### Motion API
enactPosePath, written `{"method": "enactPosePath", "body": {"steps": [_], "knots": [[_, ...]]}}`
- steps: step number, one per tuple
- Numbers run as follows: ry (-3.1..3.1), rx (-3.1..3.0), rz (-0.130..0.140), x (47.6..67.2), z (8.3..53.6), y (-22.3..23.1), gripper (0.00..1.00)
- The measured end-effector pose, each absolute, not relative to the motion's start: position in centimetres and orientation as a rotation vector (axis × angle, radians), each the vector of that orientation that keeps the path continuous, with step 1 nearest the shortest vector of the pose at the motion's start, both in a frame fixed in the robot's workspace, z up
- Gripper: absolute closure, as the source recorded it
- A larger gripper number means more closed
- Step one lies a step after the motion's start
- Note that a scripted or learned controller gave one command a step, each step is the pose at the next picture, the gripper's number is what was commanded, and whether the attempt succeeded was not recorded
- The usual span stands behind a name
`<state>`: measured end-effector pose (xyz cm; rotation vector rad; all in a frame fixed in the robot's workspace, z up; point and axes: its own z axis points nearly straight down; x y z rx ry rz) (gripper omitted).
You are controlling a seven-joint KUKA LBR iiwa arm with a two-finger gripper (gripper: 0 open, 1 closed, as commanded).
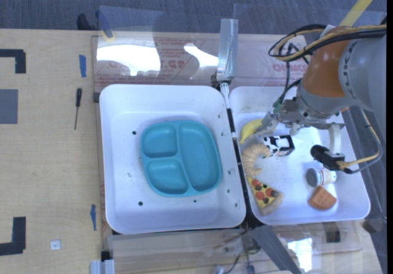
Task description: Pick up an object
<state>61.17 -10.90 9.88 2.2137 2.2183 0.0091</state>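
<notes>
1. Gripper (270, 123) sits low in the right bin (361, 204), tip aimed at the banana (250, 129). You can't tell from this angle how far it's open or whether it has hold of anything, so don't count this as a grasp yet.
2. The likeliest pick is the banana, just beside the tip on its far side from the arm. The black-and-white toy (279, 143) lies just below the tip, near enough to touch.
3. Risk: double contact. With banana and toy this close to the tip, closing could catch both or wedge one against the other, and the pick slips on lift.
4. Risk: wall. The banana lies right by the bin's inner wall, next to the left bin (116, 113). Push further that way and the tip may hit the wall or pin the banana against it instead of straddling it.
5. Risk: shove w/o grip. The banana is curved and smooth, so an off-centre close probably squirts it toward the pastry (252, 157), which lies just beyond the toy.
6. Pizza slice (265, 194), small jar (319, 176) and brown piece (322, 198) sit well apart from the tip, so they're unlikely to interfere.
7. The teal plate (181, 157) in the left bin is beyond the wall and doesn't matter for this try.
8. Watch the cable (353, 160) near the jar; it could drag there on retract.
</notes>
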Motion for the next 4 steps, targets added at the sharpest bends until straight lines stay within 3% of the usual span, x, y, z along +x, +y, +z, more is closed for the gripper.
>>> {"method": "enactPosePath", "body": {"steps": [1, 2, 3, 4], "knots": [[2.217, 2.211, 0.012, 61.3, 11.0, -10.9, 1.00], [2.217, 2.212, 0.011, 61.2, 10.9, -10.9, 0.00], [2.215, 2.209, 0.015, 61.4, 12.0, -10.8, 1.00], [2.216, 2.210, 0.013, 61.3, 11.9, -10.8, 0.00]]}}
